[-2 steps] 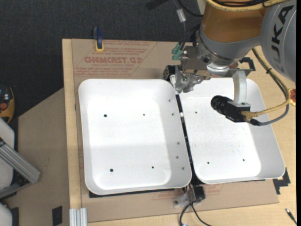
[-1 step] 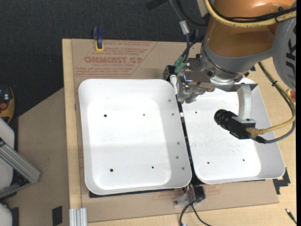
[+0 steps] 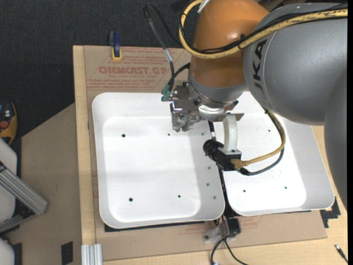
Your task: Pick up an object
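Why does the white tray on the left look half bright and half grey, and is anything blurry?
Camera view: the big grey arm with the orange band shades the far half of the left shallow white bin; its near floor is brightly lit. The arm's top looks slightly soft.

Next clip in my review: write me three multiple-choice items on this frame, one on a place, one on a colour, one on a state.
1. The wrist of the arm hangs over:
A. the seam between the bins
B. the bench's front edge
C. the dark floor

2. The clamp on the board's far edge is:
A. red
B. blue and yellow
C. green

3. The left bin sits:
A. upside down
B. stacked on the right bin
C. flat, open side up

Key: 1 A, the wrist is above where the bins meet; 2 B, blue top, yellow base; 3 C, its floor faces the camera.
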You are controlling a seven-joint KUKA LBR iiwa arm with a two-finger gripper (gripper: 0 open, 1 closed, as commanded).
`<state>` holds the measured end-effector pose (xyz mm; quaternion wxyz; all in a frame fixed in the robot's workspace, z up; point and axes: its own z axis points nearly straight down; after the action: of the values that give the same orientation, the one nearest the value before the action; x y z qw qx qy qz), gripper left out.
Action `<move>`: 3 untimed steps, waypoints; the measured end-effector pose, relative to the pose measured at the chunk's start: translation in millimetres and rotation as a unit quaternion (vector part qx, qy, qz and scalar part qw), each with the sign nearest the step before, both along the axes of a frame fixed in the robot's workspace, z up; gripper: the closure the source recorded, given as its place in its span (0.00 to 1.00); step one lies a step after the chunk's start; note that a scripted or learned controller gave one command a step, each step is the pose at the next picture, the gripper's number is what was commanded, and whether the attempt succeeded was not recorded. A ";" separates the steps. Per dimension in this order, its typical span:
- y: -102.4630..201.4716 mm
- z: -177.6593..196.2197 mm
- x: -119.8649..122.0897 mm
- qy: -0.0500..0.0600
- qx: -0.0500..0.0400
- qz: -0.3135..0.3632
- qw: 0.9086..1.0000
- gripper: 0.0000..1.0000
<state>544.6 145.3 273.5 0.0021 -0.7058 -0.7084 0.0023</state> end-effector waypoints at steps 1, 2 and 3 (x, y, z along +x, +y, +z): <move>3.4 22.6 -23.7 -0.002 0.000 -0.001 1.000 1.00; -143.9 44.1 -42.2 -0.003 0.000 -0.005 1.000 1.00; -109.5 164.5 -39.9 -0.008 0.000 0.000 1.000 1.00</move>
<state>504.7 35.8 438.0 -0.0033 -0.7060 -0.7082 -0.0036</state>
